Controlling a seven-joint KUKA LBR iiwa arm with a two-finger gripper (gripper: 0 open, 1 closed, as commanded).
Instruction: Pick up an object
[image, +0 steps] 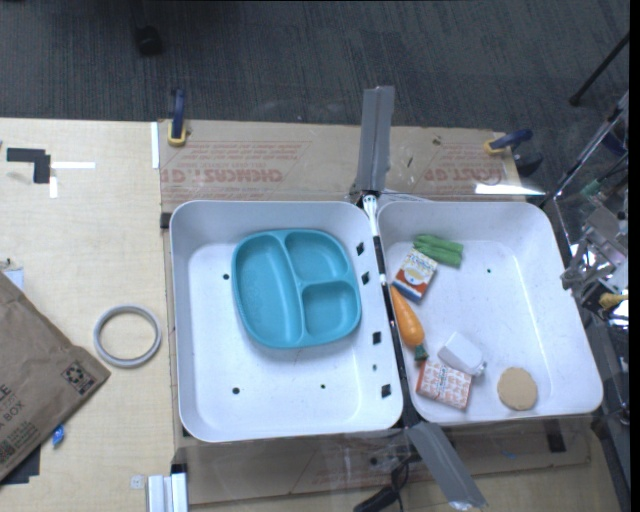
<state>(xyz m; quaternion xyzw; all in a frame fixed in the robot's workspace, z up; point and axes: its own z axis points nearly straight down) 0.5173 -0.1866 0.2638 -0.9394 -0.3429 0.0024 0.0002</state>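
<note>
At the right rim of the right white bin (560, 300) sits a cluster of grey metal hardware, which I take to be the gripper (598, 272). It is cut off by the frame edge and too cluttered to read, so I cannot tell whether it is released or clenched. Nothing from the bin is seen in it, and it hangs outside the bin wall, probably parked clear so the camera sees the contents.

All the pickable things lie loose on the floor of the right white bin, apart enough for a grasp:
- Round tan biscuit-like disc (518, 388), in the bin's near right corner, lying flat and alone. It is the closest to the gripper and, I judge, the easiest target.
- White rectangular block (462, 353), toward the bin's near middle, touching a flat red patterned packet (443, 384).
- Orange toy carrot (408, 320), along the bin's left wall.
- Small white and orange carton (416, 273), just above the carrot.
- Green pod-shaped toy (438, 249), near the bin's far wall.

Left of the right white bin, its twin, the left white bin (200, 400), holds a teal divided plastic plate (297, 288). Farther left, on the bench (70, 250), lies a grey tape ring (127, 334).
</note>
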